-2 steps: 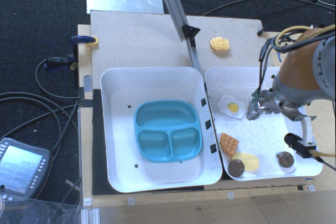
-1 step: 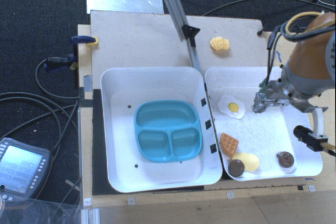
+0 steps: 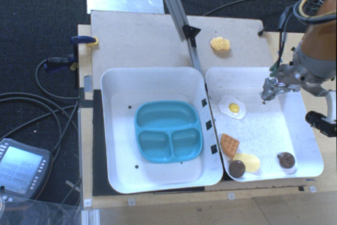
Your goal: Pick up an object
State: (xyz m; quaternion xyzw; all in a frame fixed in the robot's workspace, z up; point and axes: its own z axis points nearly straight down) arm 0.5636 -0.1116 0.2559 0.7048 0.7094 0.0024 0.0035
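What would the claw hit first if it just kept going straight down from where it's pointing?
Probably bare floor of the right bin. The gripper points down there, with the toy fried egg off to its side, though depth is hard to judge.

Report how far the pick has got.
Done: the gripper is over the right bin. In hand: nothing visible between its fingers. Left: the fried egg, waffle, yellow piece and both brown pieces lie unpicked.

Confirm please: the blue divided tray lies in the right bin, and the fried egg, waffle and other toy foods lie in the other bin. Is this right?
Not quite. The camera view shows the blue divided tray in the left bin; the fried egg, waffle and other toy foods lie in the right bin.
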